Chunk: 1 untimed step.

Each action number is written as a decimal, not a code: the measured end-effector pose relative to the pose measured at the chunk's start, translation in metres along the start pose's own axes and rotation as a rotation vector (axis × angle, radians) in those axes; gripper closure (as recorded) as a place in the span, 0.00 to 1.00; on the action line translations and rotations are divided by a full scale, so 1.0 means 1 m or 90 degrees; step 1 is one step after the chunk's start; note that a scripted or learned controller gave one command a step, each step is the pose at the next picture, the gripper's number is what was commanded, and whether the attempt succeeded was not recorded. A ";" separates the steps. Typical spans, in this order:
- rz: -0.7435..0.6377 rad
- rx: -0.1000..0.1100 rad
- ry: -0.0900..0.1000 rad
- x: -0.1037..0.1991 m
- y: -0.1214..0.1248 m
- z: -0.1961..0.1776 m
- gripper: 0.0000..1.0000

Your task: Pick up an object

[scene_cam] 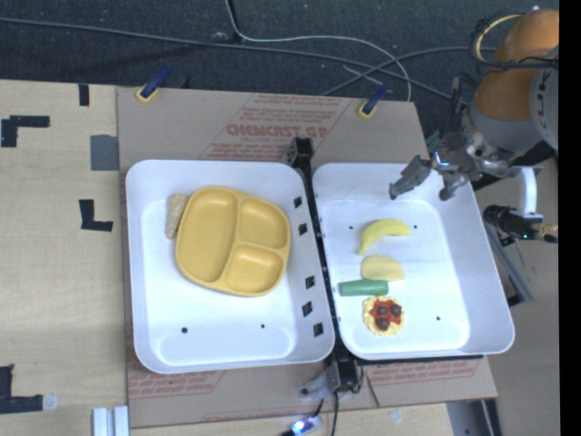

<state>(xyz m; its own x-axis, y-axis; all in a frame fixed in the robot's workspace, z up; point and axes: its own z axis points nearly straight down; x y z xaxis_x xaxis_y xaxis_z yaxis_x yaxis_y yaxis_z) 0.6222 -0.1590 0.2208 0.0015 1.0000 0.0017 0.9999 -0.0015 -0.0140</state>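
The right bin (454,271) holds a yellow banana (382,232), a pale yellow wedge (382,268), a green stick-shaped piece (363,287) and a small pizza-like disc with dark red dots (383,315). My gripper (425,182) hangs over the bin's back right part, up and to the right of the banana. Its two dark fingers are spread apart with nothing between them. The grey arm with its orange band (517,62) comes in from the upper right.
The left bin (154,271) carries a yellow divided plate (232,241) with a tan sponge-like piece (174,214) tucked at its left edge. A black hinge strip (311,243) separates the bins. Cables (300,39) run across the dark floor behind the cardboard.
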 end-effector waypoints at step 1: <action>-0.002 -0.008 -0.001 0.000 0.003 -0.007 0.00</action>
<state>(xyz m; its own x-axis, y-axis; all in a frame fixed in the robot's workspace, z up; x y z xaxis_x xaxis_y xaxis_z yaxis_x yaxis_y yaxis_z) 0.6250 -0.1588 0.2279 -0.0013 1.0000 -0.0003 1.0000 0.0013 -0.0015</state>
